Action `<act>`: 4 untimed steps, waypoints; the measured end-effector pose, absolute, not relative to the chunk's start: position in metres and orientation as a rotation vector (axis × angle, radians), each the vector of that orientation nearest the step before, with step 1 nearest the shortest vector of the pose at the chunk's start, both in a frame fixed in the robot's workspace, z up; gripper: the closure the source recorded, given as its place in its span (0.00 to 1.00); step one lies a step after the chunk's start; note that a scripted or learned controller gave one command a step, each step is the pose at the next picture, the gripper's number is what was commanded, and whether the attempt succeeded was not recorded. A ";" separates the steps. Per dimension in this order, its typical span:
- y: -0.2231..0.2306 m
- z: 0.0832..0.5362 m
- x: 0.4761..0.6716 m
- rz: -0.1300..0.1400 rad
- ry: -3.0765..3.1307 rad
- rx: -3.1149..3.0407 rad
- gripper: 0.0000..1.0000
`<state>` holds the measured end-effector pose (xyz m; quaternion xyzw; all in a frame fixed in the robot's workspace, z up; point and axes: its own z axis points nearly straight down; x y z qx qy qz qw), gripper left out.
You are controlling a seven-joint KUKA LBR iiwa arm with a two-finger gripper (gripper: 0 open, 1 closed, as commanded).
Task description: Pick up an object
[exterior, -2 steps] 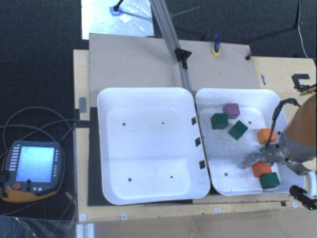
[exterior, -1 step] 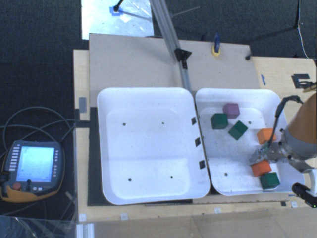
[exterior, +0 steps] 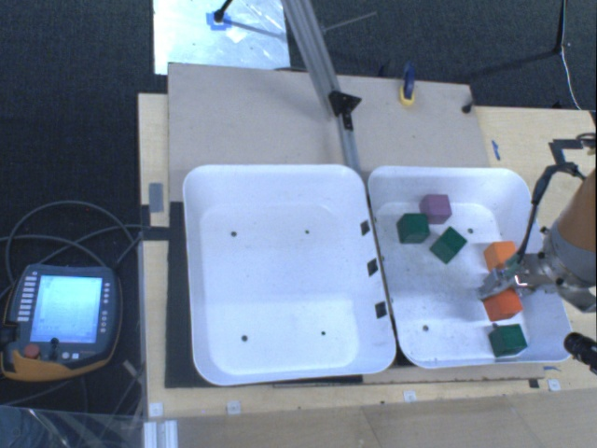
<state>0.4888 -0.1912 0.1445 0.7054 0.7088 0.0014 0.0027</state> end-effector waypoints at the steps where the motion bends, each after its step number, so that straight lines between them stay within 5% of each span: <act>1: -0.193 0.188 0.490 0.005 2.222 2.212 1.00; 2: -0.203 0.245 0.495 0.005 2.221 2.211 1.00; 4: -0.089 0.259 0.511 0.006 2.234 2.208 1.00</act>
